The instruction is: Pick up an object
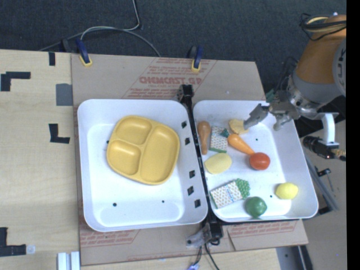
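— Well, start at the left. What's there?

— The left bin (pixel 90 167) holds a yellow divided plate (pixel 143 149), lying flat and slightly askew. The pickable things are all in the right bin (pixel 298 167).

— Go on, from its left wall.

— A brown sausage (pixel 203 136) lies just beside the wall, with its long axis running up and down the view. Touching its right side is a patterned packet (pixel 219 143). Below that there's a pale yellow lump (pixel 218 163), then a patterned box (pixel 229 193) tilted up toward the right.

— And the carrot?

— The carrot (pixel 241 144) sits mid-bin, its long axis slanting from upper left to lower right, with the thin tip pointing at the red tomato (pixel 259 161). A small pale yellow piece (pixel 236 126) lies just above its thick end.

— The claw?

— The gripper (pixel 264 122) hangs over the bin's upper part, spread apart with nothing between the fingers (pixel 253 118); the left one ends just beside that pale piece.

— Further right?

— A green ball (pixel 256 207) near the front wall and a yellow lemon (pixel 287 191) to its upper right.
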You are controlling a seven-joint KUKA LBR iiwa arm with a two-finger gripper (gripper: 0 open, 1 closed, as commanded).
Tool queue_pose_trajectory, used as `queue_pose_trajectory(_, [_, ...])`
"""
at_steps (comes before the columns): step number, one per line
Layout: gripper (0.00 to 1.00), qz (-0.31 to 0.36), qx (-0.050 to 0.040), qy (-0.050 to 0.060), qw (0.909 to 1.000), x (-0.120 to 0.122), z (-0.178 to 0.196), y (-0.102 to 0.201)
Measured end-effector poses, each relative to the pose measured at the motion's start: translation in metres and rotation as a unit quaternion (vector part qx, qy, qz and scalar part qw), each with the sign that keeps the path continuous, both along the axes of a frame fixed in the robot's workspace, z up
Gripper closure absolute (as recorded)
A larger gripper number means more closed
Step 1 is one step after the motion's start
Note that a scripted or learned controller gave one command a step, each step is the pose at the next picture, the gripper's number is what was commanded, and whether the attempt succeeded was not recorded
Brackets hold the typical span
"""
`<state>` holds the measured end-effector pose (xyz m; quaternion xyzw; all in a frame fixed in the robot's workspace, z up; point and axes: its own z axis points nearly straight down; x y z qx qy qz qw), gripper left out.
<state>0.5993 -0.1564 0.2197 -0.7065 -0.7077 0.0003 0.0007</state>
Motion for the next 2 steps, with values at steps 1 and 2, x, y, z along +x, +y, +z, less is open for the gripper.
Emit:
queue_pose_trajectory(1, [0.00,0.000,-0.0002,0.001,1.0000,0.047,-0.059,0.028])
queue_pose_trajectory(2, [0.00,0.000,-0.0033,-0.008,1.0000,0.070,-0.118,0.030])
